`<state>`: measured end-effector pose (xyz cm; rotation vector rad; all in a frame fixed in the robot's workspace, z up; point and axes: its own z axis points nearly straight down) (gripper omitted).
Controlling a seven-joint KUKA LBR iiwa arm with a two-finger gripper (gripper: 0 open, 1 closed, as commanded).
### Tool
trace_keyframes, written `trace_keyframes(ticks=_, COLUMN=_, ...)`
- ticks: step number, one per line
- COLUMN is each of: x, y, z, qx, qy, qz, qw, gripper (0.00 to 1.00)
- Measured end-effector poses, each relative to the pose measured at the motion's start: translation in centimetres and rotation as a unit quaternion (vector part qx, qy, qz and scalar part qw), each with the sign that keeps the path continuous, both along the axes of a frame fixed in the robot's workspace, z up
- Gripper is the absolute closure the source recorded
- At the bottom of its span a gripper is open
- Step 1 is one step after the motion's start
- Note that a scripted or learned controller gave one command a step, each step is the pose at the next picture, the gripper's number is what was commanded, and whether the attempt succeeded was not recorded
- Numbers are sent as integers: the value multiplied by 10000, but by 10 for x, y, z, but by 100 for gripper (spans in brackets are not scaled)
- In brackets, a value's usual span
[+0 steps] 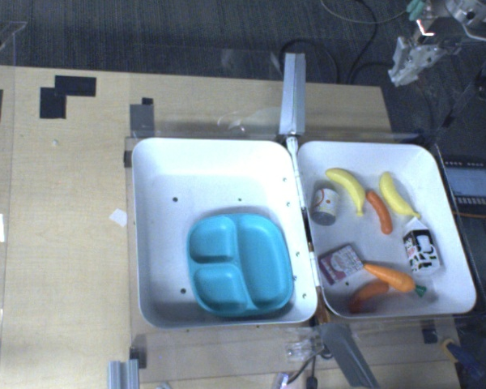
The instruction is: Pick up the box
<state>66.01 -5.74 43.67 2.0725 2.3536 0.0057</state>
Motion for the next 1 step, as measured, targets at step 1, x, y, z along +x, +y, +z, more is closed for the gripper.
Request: trace_keyframes(ticks=1, x=9, y=7, z=0, qx=-2, qy=-7, qz=-65, qw=10000, gripper=100)
